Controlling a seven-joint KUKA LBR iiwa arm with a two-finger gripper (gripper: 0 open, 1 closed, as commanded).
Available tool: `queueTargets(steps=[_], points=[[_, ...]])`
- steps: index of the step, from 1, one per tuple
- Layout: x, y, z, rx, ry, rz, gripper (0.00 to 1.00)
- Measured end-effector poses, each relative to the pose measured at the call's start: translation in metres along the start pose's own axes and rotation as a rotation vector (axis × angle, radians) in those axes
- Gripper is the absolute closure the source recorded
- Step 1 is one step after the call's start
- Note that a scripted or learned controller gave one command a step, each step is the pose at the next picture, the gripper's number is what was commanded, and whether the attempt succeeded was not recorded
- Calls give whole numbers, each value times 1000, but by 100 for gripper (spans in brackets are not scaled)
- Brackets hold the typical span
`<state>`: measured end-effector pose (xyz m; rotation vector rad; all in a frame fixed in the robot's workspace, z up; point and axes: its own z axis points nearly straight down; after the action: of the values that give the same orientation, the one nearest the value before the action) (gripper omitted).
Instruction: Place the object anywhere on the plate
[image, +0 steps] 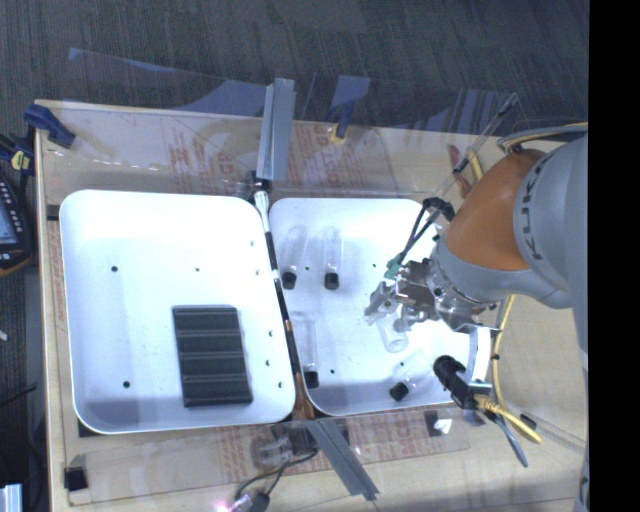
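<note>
Dark ribbed plate (211, 355), long axis near-to-far, is set in the left bin (90, 215), well left of the gripper (392, 305) over the right bin (340, 215); gripper's opening cannot be told; clear vials (330, 258) scattered beneath it.

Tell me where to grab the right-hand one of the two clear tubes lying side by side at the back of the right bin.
Probably take the clear tube at mid-body, from straight above, closing across its narrow width. It lies flat, its long axis running away from the camera, with its black cap at the near end. The neighbouring tube lies apart on its left, leaving room.
</note>
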<state>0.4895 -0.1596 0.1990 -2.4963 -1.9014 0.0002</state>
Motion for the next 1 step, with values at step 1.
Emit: queueTargets(steps=[1], points=[[87, -2, -17, 1, -2, 24, 100]])
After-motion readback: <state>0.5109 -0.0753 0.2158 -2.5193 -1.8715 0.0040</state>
